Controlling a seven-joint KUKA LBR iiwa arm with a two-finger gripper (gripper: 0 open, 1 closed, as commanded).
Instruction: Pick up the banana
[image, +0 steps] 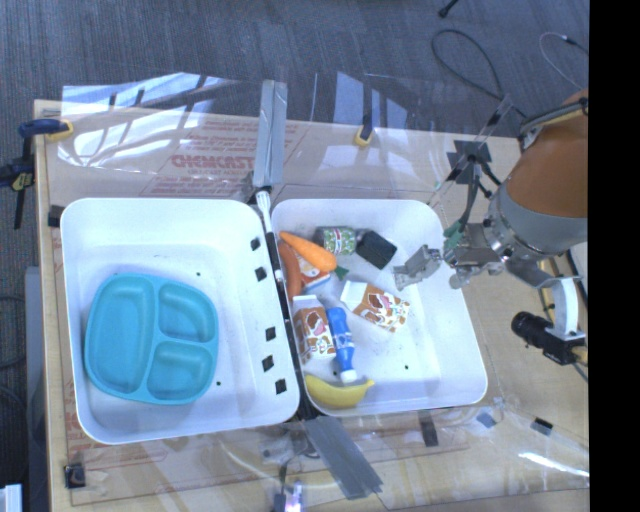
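A yellow banana (339, 391) lies at the near edge of the right bin (450, 345), partly under a blue and white tube (339, 343). My gripper (420, 266) hangs over the right bin's far right part, well up and to the right of the banana. Nothing shows between its fingers. The grey wrist with its orange band (553, 170) reaches in from the right.
The right bin also holds an orange carrot-like toy (303, 258), a green can (338, 240), a black block (376, 249) and two printed cartons (381, 308). A light blue divided plate (151, 338) lies in the left bin (150, 225). Cables and a clamp stand beyond the bins.
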